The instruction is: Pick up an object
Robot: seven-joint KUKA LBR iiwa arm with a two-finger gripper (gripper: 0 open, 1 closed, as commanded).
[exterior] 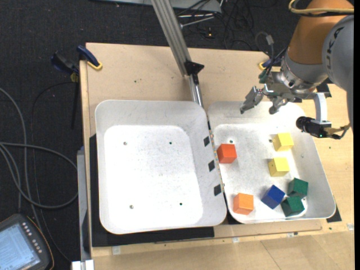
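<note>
The right bin (247, 129) holds several small blocks. A red-orange block (226, 153) sits near its left wall, and an orange block (243, 203) lies near the front. Two yellow blocks (282, 141) (278, 166) lie toward the right, one behind the other. A blue block (273, 196) and two dark green blocks (298, 187) (292, 206) cluster at the front right corner. My gripper (262, 102) hangs above the bin's far rim, its two fingers spread apart with nothing between them. It is behind and above all the blocks.
The left bin (112, 151) stands beside the right one, its white floor bare. A metal pole (171, 30) slants down to the gap between the bins. Cables and a clamp (84, 55) lie at the bench's far left.
</note>
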